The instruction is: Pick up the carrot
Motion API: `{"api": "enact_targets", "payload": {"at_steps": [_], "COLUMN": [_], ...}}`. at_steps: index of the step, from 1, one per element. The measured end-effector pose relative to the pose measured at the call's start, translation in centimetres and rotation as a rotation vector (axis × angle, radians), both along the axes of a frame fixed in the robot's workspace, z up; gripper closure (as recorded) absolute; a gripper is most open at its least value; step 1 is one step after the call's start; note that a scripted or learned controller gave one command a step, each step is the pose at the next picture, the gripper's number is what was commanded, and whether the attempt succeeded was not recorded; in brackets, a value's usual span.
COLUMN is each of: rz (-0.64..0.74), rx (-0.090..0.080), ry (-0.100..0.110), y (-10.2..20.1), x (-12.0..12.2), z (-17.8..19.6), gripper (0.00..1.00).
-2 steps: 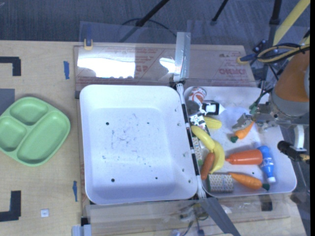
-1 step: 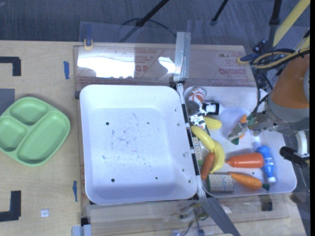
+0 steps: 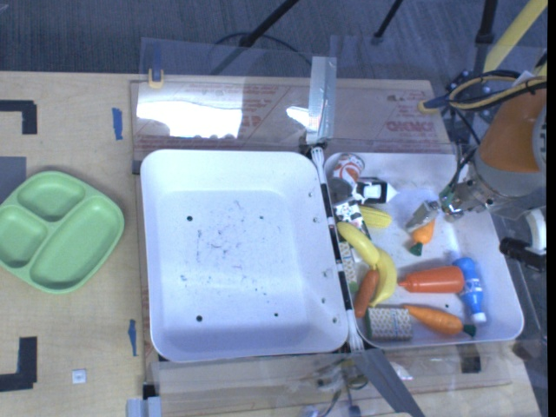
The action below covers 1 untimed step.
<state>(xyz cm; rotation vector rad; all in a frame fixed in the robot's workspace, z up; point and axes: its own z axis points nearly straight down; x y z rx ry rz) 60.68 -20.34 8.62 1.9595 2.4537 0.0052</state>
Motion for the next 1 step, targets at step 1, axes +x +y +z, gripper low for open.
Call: {"api": "enact_targets", "payload": {"at_steps": [1], "rz": [0.0], "rx": [-0.004], "ry": [-0.008], "y": [-0.05], "x": [0.21], "z": [1.22], "gripper": [1.0]}}
